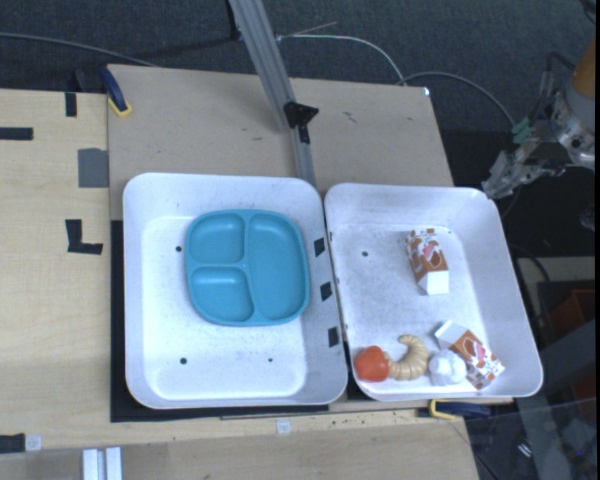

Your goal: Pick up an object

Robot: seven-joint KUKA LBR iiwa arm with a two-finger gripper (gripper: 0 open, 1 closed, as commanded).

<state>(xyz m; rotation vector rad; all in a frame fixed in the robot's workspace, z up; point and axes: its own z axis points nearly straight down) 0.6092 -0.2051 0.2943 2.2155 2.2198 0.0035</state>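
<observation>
At the left, the left bin (pixel 150 298) holds a blue divided plate (pixel 247 267), lying flat toward the far half of the bin; nothing else is seen in it. Touching it on the right is the right bin (pixel 380 208), where the candidate things are kept. A small carton (pixel 427 260) lies alone in the middle of the bin, well apart from everything else. Along the near wall a cluster is found: a red tomato (pixel 372 364) touching a tan croissant (pixel 412 358), then a small white lump (pixel 445 369), too blurred to name, and a second carton (pixel 471 354) pressed close beside it in the near right corner.

Farther right, beyond the far right corner of the right bin, the gripper (pixel 507 176) hangs over the dark floor, clear of both bins. Nothing is seen between its parts, and its state cannot be told, since it is small and blurred.

The reach is judged not yet begun. The lone carton would best be chosen, since room is left on all sides of it; the descent should be centred over it and the closing made across its narrow width. The near cluster is better avoided, where neighbours and the wall could spoil a grasp.
</observation>
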